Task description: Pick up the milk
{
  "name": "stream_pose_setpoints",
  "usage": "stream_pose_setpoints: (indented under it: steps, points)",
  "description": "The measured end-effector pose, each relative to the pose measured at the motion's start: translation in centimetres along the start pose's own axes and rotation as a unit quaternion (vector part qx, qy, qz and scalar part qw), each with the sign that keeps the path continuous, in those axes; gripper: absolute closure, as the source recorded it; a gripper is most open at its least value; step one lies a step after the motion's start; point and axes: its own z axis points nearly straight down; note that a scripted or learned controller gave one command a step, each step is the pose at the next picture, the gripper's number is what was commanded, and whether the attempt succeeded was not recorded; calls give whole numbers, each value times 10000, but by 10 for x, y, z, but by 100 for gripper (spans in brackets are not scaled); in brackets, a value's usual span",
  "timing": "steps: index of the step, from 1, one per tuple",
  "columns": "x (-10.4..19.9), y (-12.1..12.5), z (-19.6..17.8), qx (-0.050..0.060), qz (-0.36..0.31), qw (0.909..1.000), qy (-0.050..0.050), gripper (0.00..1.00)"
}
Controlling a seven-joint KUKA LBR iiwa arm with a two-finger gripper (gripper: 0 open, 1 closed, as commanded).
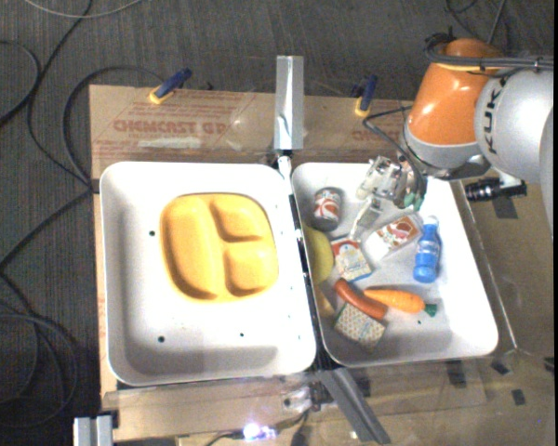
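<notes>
The milk [397, 234], a small white carton with red print, lies on its side in the upper middle of the right bin [474, 328]. My gripper [383, 190] hangs over the bin's far part, just above and left of the carton. From this angle I cannot say whether it touches the milk. The grey arm with its orange band [446, 100] reaches in from the upper right.
Around the milk lie a blue bottle [428, 253], a can [326, 207], a banana [318, 254], a smaller carton [352, 261], a carrot [397, 300], a sausage [358, 297] and a waffle [358, 325]. A yellow divided plate [221, 244] sits in the left bin [130, 342].
</notes>
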Motion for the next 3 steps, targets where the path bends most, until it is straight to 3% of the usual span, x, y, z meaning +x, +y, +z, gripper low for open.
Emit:
stream_pose_setpoints:
  steps: [1,2,3]
  points:
    - [-19,-21,15,19,-1184,9930,-3,0]
    - [-18,-39,24,-19,-1468,9888,-270,0]
    - [-9,-14,-28,1,-673,9977,-5,0]
